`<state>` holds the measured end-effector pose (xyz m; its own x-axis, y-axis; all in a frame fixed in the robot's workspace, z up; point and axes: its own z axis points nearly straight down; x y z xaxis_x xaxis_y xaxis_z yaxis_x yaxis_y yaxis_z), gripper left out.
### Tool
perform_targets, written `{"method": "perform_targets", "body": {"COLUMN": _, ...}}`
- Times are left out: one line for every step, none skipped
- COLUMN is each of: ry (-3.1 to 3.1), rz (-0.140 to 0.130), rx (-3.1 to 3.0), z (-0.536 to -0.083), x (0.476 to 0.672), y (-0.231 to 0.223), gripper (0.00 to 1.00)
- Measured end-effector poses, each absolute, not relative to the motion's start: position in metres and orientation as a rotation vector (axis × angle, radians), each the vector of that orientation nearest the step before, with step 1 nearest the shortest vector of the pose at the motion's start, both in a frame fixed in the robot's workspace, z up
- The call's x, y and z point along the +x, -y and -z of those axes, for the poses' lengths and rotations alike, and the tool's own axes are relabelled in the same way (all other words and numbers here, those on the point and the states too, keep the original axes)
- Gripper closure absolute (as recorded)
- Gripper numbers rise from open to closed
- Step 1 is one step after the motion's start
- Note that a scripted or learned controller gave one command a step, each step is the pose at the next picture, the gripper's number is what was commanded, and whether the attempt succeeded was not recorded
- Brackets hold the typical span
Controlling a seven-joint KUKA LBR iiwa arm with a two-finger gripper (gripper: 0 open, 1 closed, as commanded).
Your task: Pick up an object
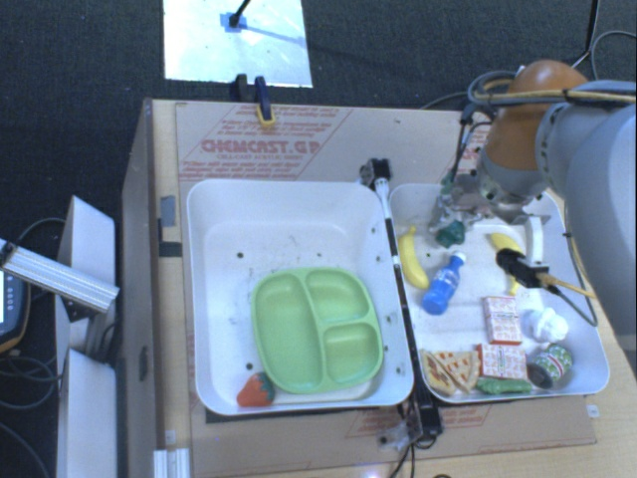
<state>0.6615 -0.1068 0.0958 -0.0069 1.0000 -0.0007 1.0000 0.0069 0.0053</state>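
So our two-finger gripper (pixel 453 222) is sitting low over the far end of the right-hand shallow white bin (pixel 587 376), and honestly we can't tell whether it's spread or closed, since the grey wrist and a dark teal blob at its tip muddle everything there. Nearest pick looks like the small blue plastic bottle with a white cap (pixel 444 283), lying just toward the near side of the gripper, long axis slanting cap-end up toward it. The yellow banana (pixel 412 258) lies just beside that on the left, running roughly along the bin's divider wall, so we'd guess a short reach toward us does it.
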Motion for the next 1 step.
{"method": "perform_targets", "body": {"ry": -2.226, "rz": -0.007, "rx": 2.213, "z": -0.1863, "x": 0.6098, "y": 0.0502, "gripper": 1.00}}
